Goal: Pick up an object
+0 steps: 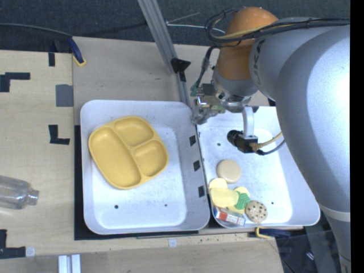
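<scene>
Tray (128,151) alone left bin; cookie (229,170), toys right.

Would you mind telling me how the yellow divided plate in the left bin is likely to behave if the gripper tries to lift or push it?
The yellow divided plate looks like rigid moulded plastic, so probably stiff and light. It lies flat with a low rounded rim, so a two-finger grasp may slip off. If pushed, it would likely slide across the left bin rather than tip.

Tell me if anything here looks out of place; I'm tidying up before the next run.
A clear plastic bottle lies on its side on the bench, at the left edge, outside both bins. The yellow divided plate sits askew in the left bin. The small food pieces are crowded into the right bin's near corner.
</scene>
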### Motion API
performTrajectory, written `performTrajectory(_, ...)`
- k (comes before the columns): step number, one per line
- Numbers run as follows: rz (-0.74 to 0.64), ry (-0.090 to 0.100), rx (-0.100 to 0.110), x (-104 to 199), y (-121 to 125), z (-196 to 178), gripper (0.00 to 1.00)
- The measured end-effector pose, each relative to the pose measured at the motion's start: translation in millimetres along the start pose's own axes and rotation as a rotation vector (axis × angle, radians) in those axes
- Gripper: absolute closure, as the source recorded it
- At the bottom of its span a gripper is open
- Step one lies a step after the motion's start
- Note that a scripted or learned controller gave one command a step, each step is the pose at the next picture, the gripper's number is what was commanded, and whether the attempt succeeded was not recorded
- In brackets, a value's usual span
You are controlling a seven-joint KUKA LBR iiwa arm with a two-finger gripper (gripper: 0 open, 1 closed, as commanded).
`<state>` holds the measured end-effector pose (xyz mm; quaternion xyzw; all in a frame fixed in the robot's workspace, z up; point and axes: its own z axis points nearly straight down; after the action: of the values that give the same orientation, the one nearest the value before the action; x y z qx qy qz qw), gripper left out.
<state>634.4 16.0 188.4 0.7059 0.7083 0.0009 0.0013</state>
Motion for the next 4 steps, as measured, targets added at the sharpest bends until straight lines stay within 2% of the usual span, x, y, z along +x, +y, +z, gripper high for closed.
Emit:
performTrajectory(1,0.003,0.000,0.008,11,-66,-1,1.00)
performTrajectory(2,0.005,-0.001,0.008,-18,-93,0,1.00)
performTrajectory(3,-0.002,0.001,0.004,13,-61,0,1.00)
performTrajectory(4,0.005,-0.001,0.008,-10,-103,0,1.00)
